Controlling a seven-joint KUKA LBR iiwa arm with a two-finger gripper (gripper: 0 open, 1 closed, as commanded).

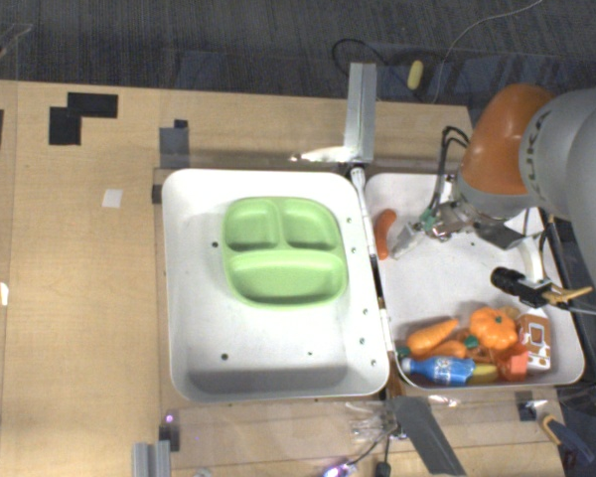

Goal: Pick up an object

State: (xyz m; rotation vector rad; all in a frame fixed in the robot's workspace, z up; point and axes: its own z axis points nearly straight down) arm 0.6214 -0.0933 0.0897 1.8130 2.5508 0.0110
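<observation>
Orange-red and small, the sausage-shaped toy (383, 231) lies in the right bin (447, 296), hard against the divider rim between the two bins, and that is the object I am going for. My gripper (405, 239) sits just beside it, on the side away from the rim, tips angled down towards the bin floor. From this slanted view I cannot tell whether the pincer is spread or pressed together; the tips blur into one pale wedge. Nothing visibly sits between them, so I call it: no grasp yet.

I judge this to be the approach step, closing in on the sausage-shaped toy. The next move calls for care, since the toy is tucked against the rim and one fingertip needs room on that side. I would want the tips to straddle the toy, then descend and pinch.

Well away from the toy, at the near end of the same bin, a heap of things waits: a carrot-like piece (435, 336), a small pumpkin (494, 327), a blue bottle (442, 370). Across the rim from the toy, the left bin (194, 296) holds a green divided plate (281, 248).
</observation>
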